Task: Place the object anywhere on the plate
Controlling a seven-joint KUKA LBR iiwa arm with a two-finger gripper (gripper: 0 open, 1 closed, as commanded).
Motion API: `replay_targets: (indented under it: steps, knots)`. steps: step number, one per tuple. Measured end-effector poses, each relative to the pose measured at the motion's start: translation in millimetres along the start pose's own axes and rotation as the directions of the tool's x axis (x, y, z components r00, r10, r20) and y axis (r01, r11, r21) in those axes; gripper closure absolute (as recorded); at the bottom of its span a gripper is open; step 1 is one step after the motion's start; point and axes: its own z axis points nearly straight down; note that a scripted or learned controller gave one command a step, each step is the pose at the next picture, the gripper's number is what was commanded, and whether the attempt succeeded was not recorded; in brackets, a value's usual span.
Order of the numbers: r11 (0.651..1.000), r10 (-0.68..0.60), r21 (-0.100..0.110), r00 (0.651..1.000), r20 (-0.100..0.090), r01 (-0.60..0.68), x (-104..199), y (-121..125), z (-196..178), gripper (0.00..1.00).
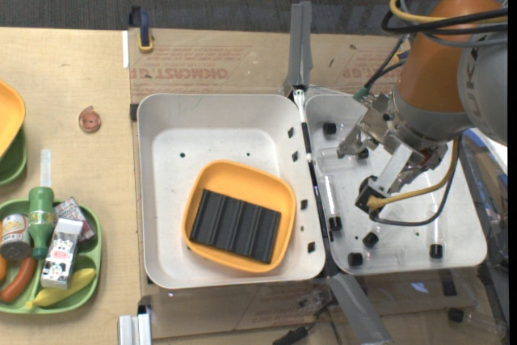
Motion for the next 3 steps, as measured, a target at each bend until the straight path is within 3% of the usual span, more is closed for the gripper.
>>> replay_targets:
  steps: [1,2,3]
  knots:
    - [0.998,0.061,-0.001,0.998,0.0,-0.061,-45.2,6.3,-28.4,0.0]
    - [0.989,0.149,0.002,0.989,0.001,-0.149,-76.8,33.7,12.6,0.0]
    - [0.979,0.204,0.001,0.979,0.0,-0.204,-106.0,57.9,18.3,0.0]
